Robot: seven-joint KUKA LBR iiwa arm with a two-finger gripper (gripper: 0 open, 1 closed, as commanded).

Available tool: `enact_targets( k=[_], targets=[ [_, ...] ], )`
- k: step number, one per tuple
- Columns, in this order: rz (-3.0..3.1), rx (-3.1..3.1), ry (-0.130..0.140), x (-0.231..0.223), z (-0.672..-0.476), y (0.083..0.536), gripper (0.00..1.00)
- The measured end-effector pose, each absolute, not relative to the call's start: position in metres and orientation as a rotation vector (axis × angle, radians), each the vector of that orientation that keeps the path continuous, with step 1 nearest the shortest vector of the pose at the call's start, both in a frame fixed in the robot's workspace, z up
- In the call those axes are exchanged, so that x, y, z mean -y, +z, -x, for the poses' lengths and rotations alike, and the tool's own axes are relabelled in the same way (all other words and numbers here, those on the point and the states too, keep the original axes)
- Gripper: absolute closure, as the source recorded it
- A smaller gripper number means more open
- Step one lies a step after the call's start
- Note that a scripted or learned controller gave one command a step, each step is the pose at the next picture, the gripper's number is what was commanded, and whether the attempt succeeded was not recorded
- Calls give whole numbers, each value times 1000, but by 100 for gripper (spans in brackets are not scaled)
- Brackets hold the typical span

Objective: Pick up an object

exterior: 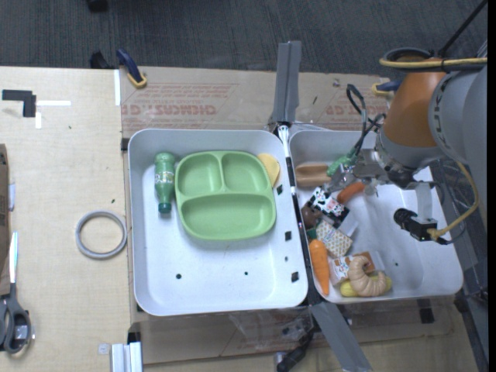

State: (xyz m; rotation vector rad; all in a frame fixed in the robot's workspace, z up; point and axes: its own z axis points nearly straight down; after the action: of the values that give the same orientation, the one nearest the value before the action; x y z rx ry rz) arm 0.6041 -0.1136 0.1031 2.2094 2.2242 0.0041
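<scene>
Tool over right bin, near hot dog

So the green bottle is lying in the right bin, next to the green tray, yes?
Not quite. The camera view shows the green bottle lying next to the green tray, but both are in the left bin, not the right one.
</scene>
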Motion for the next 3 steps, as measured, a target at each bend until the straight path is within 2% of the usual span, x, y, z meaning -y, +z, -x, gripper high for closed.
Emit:
enact_targets(
  k=[1,2,3],
  targets=[
    [-2080,-2354,-2,115,-659,137,0],
    [-2121,-2314,-2,98,-659,92,0],
    [-2112,-2311,9,98,-664,107,100]
  ],
)
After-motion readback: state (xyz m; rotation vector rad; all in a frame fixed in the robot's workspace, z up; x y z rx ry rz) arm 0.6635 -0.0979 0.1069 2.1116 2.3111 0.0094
